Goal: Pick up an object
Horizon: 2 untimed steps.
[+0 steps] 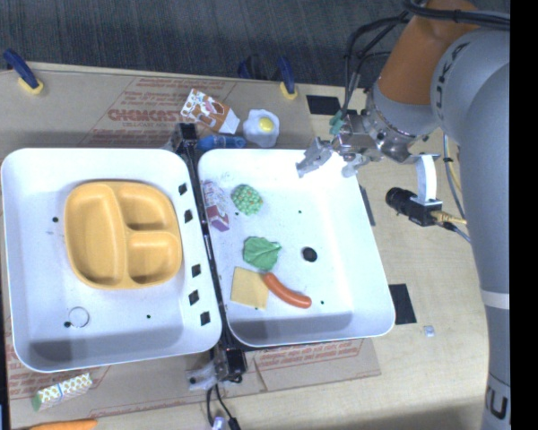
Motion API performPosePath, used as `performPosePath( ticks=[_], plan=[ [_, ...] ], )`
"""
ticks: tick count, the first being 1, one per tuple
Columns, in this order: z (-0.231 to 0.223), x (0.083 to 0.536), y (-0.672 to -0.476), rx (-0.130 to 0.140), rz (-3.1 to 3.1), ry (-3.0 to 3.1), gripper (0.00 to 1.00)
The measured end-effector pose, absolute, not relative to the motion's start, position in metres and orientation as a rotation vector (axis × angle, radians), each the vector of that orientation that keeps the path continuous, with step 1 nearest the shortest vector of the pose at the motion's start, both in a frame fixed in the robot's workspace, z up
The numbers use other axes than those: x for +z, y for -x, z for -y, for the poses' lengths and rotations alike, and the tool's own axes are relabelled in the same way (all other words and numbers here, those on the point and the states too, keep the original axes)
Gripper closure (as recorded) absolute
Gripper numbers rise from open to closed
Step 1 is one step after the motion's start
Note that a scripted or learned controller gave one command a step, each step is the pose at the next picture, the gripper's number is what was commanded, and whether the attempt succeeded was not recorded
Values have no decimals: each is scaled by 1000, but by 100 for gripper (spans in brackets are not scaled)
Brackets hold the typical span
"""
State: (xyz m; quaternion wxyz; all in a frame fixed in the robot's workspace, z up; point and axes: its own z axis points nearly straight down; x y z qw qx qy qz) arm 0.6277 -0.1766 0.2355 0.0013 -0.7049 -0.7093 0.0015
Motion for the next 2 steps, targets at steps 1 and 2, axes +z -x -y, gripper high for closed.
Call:
performPosePath(
  ticks=[1,2],
  plan=[
    [143,106,-572,6,2252,2182,0],
    [107,91,-498,4,2332,2097,0]
  ],
)
